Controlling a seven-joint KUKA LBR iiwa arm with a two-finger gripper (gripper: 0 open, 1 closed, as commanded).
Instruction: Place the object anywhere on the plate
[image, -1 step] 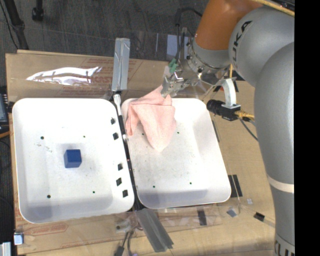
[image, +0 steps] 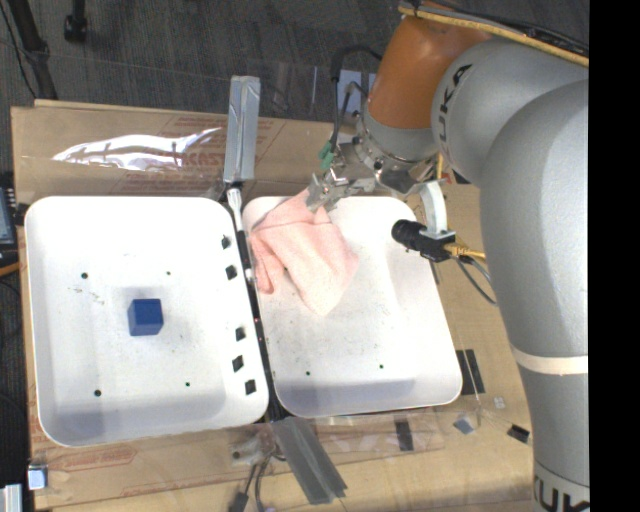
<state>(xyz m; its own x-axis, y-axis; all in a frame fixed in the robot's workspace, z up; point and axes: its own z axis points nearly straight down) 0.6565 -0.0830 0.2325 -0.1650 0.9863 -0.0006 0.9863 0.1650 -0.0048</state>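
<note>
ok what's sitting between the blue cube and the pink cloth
In the camera view, only bare white bin floor and the two bins' adjoining rims separate the blue cube from the pink cloth.

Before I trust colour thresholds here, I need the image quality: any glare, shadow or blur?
Camera view: glare streaks the clear plastic sheet behind the left bin; soft shadow pools along both bins' near walls; blue cube and pink cloth are sharp; the arm's near body is slightly soft.
</note>
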